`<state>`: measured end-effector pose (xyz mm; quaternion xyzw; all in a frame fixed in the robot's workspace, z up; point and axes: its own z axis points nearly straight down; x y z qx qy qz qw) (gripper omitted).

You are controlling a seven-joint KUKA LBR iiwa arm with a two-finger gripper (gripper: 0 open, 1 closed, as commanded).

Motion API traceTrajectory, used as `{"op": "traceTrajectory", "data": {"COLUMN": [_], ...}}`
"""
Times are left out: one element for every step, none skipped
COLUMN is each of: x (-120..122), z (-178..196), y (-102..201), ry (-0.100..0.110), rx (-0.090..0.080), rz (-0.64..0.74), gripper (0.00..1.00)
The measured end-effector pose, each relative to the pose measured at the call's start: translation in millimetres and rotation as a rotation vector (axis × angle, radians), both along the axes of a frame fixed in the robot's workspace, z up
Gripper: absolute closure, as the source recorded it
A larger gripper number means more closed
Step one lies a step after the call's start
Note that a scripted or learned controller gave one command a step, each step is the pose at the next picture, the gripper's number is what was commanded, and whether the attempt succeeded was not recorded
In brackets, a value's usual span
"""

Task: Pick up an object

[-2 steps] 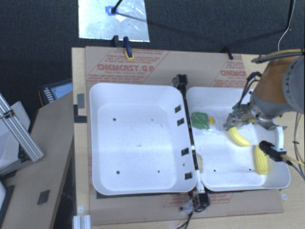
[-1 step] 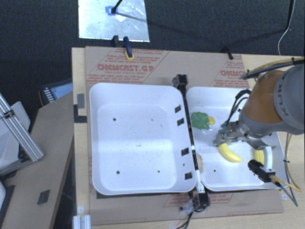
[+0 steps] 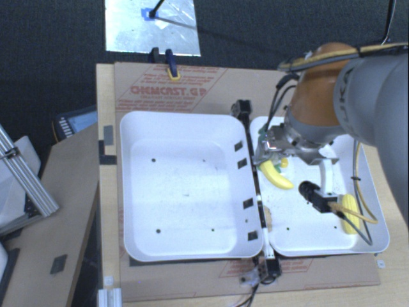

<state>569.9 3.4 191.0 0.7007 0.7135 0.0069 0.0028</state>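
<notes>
Gripper [image 3: 268,149] sits over the right bin [image 3: 300,235], close to its left wall next to the left bin [image 3: 137,190]. Can't tell how far it's open or if it has anything; the wrist blocks it. Yellow banana-shaped object [image 3: 277,176] lies on the bin floor just beside the gripper, contact unclear.

Red "CHEMCAST GP" lettering is printed on the brown board [image 3: 167,89].
</notes>
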Motion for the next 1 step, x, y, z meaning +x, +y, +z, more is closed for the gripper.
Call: {"op": "traceTrajectory", "data": {"x": [-2.6], "z": [-6.7], "y": [56.0], "ry": [0.012], "rx": [-0.002], "rz": [-0.007], "gripper": [1.0]}}
